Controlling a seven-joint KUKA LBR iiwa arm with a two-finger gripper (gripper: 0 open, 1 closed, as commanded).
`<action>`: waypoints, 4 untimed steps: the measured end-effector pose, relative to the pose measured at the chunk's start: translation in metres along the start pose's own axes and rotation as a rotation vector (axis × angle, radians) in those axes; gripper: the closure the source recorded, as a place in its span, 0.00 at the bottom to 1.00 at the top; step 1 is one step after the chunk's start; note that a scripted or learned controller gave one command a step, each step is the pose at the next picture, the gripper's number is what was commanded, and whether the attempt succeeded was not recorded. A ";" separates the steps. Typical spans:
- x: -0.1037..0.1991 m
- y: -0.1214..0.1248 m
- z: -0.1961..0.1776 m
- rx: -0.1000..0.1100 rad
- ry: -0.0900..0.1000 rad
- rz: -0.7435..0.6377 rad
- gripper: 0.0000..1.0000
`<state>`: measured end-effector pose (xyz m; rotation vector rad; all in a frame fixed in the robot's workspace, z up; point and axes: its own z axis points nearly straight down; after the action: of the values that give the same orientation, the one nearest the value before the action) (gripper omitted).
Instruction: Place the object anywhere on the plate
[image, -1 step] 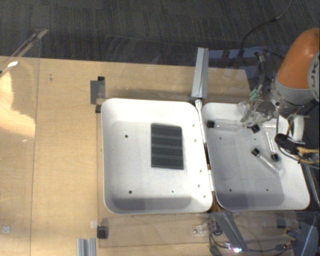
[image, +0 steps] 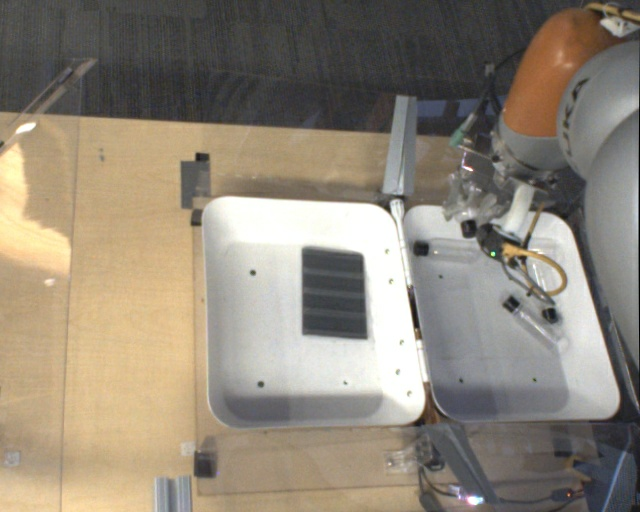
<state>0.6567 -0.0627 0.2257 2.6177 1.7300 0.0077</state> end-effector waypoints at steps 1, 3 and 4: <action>0.040 -0.004 0.042 0.004 -0.003 0.618 1.00; 0.152 -0.128 -0.101 0.002 0.001 0.562 1.00; 0.219 -0.106 0.046 0.005 -0.002 0.834 1.00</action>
<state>0.6448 0.1802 0.1797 3.0996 0.5230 0.0027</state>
